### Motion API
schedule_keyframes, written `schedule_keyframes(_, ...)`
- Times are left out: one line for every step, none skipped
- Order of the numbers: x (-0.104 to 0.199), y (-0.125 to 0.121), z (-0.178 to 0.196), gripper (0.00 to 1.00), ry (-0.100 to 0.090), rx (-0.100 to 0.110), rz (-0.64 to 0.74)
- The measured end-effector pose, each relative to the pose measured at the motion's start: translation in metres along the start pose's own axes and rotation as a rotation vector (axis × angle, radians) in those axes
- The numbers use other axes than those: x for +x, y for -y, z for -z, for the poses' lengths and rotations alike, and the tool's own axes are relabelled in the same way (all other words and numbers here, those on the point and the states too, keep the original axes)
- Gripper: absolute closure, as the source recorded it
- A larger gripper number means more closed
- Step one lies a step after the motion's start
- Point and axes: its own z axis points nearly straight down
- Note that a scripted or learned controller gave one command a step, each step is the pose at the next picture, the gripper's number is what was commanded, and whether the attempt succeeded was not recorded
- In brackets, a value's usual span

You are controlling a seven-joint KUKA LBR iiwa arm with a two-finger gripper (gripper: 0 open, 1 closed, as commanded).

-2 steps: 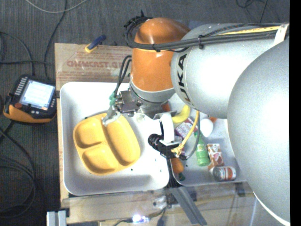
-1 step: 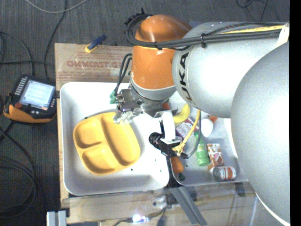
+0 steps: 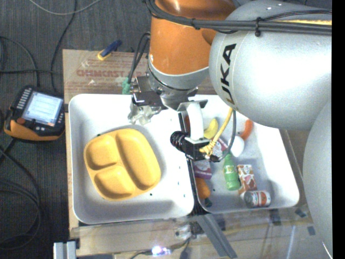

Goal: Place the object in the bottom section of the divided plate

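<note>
A yellow divided plate (image 3: 123, 163) with three sections lies in the left white bin (image 3: 81, 117), toward its front. My gripper (image 3: 141, 114) hangs over the back of that bin, just beyond the plate's far rim. I see no object clearly held in it. The right bin (image 3: 283, 171) holds the loose objects: a banana (image 3: 212, 127), a green bottle (image 3: 230, 176), a small can (image 3: 257, 198), a red-and-white carton (image 3: 246, 177), an orange item (image 3: 202, 188) and a purple item (image 3: 202, 169). The arm's grey and orange body covers the back of the right bin.
A black cable bundle with yellow wires (image 3: 188, 143) hangs off the wrist over the wall between the bins. A teach pendant (image 3: 35, 112) lies left of the bench. A blue and yellow tool (image 3: 109, 48) rests on the cardboard behind the bins.
</note>
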Motion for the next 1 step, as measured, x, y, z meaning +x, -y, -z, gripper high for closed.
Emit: schedule_keyframes(0.0138, 0.0281, -0.1741, 1.00, -0.002, 0.004, 0.215)
